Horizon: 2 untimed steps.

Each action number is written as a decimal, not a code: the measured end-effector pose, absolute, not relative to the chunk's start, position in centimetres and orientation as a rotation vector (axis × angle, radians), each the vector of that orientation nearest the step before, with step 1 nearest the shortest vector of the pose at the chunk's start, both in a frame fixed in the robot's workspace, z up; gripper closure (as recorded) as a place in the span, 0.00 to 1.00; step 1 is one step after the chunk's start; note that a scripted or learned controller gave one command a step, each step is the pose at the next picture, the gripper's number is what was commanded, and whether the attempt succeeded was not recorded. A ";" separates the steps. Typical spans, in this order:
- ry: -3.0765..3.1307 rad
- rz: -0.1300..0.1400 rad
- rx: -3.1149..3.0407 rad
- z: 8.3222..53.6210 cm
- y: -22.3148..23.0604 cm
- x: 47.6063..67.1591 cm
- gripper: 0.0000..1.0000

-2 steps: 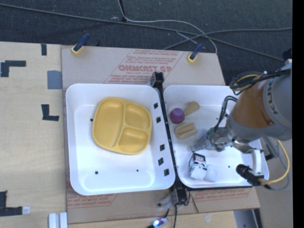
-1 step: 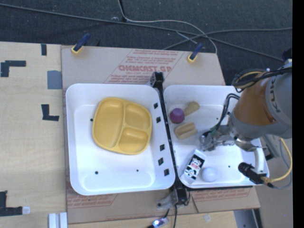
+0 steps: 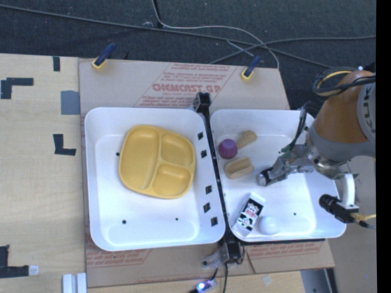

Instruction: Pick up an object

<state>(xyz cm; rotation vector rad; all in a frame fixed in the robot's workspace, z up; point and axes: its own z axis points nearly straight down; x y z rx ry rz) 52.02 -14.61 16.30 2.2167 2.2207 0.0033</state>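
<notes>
Over the right bin (image 3: pixel 305 221), the grey arm with its orange band reaches in from the right, and its gripper (image 3: pixel 266 177) hangs low above the white floor near the bin's middle. Whether the fingers are parted or closed I cannot tell; the dark tip is too small and blurred, and nothing shows between them.

5 small things lie in this bin. A purple ball (image 3: pixel 228 148) sits close to the dividing wall, with a tan cylinder (image 3: pixel 246 139) just beside it toward the upper right. A second tan block (image 3: pixel 238 167) lies below the ball, just left of the gripper's tip and near it; contact is not clear. Toward the near edge rests a white carton with dark print (image 3: pixel 249 215), tilted, and a white ball (image 3: pixel 269 225) touches or nearly touches its lower right corner.

The left bin (image 3: pixel 98 182) holds a yellow plate (image 3: pixel 157 161) with 3 compartments, lying flat in its upper half.

Both bins sit on a brown cardboard sheet (image 3: pixel 177 84) held by 2 yellow-and-blue clamps (image 3: pixel 104 55) at its far edge, on the pale wooden worktop (image 3: pixel 36 182).
</notes>
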 end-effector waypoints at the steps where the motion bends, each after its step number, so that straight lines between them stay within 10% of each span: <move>1: 2.221 0.003 2.217 21.2 -14.6 52.1 1.00; 2: 2.230 0.002 2.214 22.3 -9.5 54.2 1.00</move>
